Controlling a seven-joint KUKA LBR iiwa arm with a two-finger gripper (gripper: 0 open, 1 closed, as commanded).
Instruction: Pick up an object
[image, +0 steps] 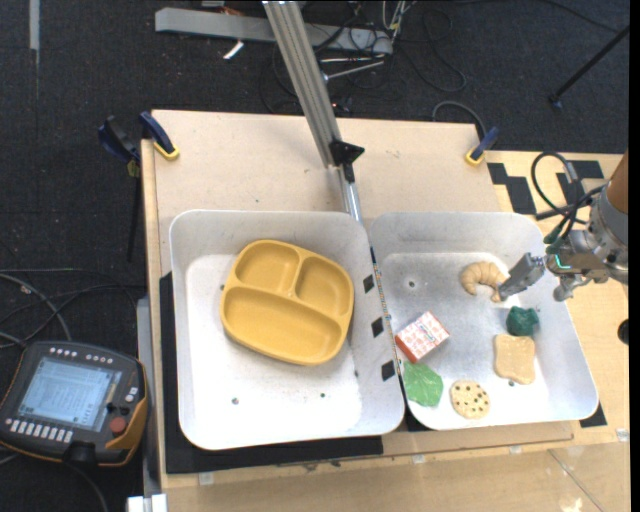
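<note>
My gripper (546, 279) hangs over the right bin's (440, 245) right side, open, with nothing between its fingers. Its left finger (522, 272) is close to the right end of a tan croissant (482, 276). Just below the gripper lies a small dark green object (522, 321). Further toward the front are a piece of toast (515, 358), a chocolate-chip cookie (469, 399) and a bright green leaf-like piece (423, 384). A pink and white box (422, 336) lies near the bin's left wall.
A yellow divided plate (288, 301) sits in the left bin (190, 300). A slanted metal pole (310, 85) comes down to the bins' back junction. Yellow clamps (160, 140) (480, 147) hold the bench's back corners. A teach pendant (70, 400) lies on the floor at lower left.
</note>
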